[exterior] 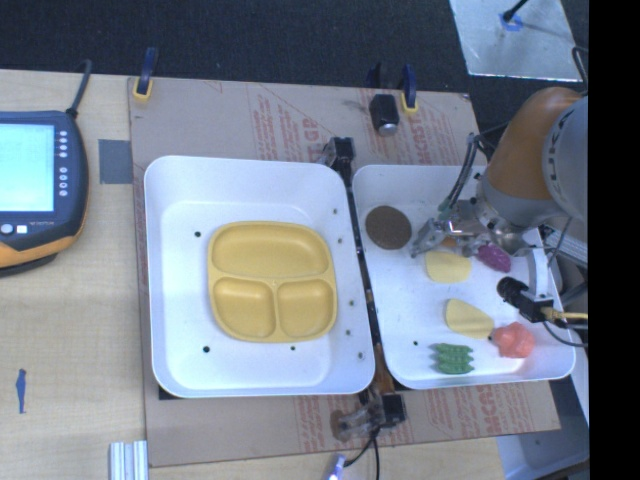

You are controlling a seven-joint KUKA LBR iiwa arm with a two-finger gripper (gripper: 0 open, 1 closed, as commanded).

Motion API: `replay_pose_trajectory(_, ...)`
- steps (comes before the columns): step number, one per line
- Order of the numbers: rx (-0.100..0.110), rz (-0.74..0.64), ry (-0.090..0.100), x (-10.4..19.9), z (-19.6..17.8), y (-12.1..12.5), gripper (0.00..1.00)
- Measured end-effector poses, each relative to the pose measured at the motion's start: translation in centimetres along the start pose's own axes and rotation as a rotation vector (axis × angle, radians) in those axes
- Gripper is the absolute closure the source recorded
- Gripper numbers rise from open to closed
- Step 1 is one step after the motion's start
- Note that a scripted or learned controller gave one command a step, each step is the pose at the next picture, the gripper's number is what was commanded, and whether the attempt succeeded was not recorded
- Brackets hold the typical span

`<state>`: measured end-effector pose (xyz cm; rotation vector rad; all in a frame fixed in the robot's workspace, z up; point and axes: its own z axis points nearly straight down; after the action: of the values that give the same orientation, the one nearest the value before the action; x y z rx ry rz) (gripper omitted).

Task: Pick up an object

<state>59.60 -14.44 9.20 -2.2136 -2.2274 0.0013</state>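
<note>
At your far left, at about nine o'clock in the view, a teach pendant with a pale screen lies on the wooden bench, and just right of it a grey tape patch sits on the cardboard sheet that underlies both bins. Moving right, you reach the left bin, which holds a yellow three-compartment plate lying flat near its centre, its two small compartments toward six o'clock. Blue clamps pin the cardboard at its far edge, around eleven and one o'clock. Next comes the right bin, touching the left one along their shared rim. Inside it, a brown round disc lies at the bin's ten o'clock corner area; a pale yellow piece sits near the middle, with a second yellow wedge toward six o'clock from it; a green pod-like item rests by the near rim at six o'clock; a purple object lies at three o'clock from the first yellow piece, and a pink-red object sits at the bin's four o'clock corner. The gripper hangs low over the bin, just toward twelve o'clock from the pale yellow piece and between the disc and the purple object; you can see nothing caught between its fingers, and how wide they stand cannot be told from here. The grey arm with its orange band enters at three o'clock.
</note>
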Motion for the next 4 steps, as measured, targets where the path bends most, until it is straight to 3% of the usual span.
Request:
replay_pose_trajectory(1, 0.002, 0.003, 0.000, -2.0, 0.0, -1.7, 0.00)
replay_pose_trajectory(2, 0.004, 0.001, 0.001, -2.0, -1.0, -1.7, 1.00)
replay_pose_trajectory(3, -0.002, 0.001, 0.001, 3.6, -10.0, -4.3, 1.00)
replay_pose_trajectory(4, 0.001, 0.002, 0.001, 3.6, -9.9, -4.4, 0.00)
